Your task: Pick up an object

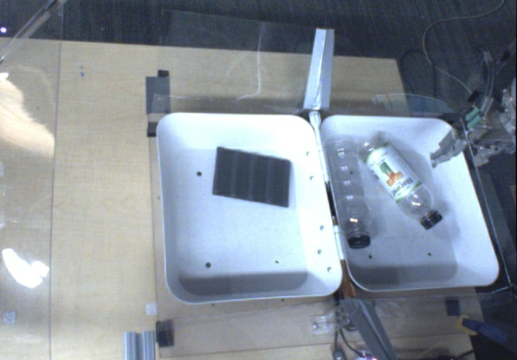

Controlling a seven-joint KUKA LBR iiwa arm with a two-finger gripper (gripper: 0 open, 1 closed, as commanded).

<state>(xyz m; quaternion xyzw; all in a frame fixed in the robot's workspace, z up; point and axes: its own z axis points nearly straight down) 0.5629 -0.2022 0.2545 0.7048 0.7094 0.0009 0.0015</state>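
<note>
The gripper [449, 150] sits at the right edge of the right bin [477, 265], low over its rim, and whether it is wide or narrow I cannot tell, since its tip is small and blurred against the white wall. Nothing is visibly held.

Just inside that rim, near the gripper, lies a clear plastic bottle with a green and orange label [397, 180], on its side and slanted, its dark cap pointing toward the bin's lower right. Beside it to the left, along the wall between the 2 bins, lies a second clear bottle [350, 189], almost without colour, its dark cap toward the near side. The 2 bottles are close at their upper ends and apart at the caps.

Further out, the left bin [182, 270] bears a flat dark rectangular pad [251, 177], well apart from the arm.

The step looks like the approach, before any grasp. The next move likely calls for travelling inward over the labelled bottle, turning to span its narrow body, then descending.
</note>
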